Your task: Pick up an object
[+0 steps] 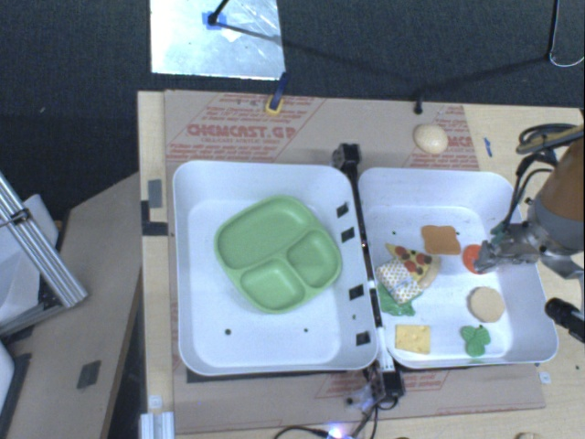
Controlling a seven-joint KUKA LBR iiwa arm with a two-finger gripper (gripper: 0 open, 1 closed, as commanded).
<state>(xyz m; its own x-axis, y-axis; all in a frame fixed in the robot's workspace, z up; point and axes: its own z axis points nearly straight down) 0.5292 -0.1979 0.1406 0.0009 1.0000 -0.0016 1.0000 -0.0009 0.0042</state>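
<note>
- Tabletop [228, 117], light wood under printed cardboard, carries everything.
- Right white bin [457, 186] sits under the claw [483, 257].
- Left white bin [196, 337] lies beyond it, touching.
- Cream egg-like ball [430, 138] rests behind the claw.

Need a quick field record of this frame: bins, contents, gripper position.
left bin: green three-compartment plastic tray
right bin: pizza slice toy, brown toast square, red round piece, tan round cookie, yellow cheese square, green leafy piece
gripper: at red round piece, right bin's right side
outside bins: beige egg-shaped object
</note>
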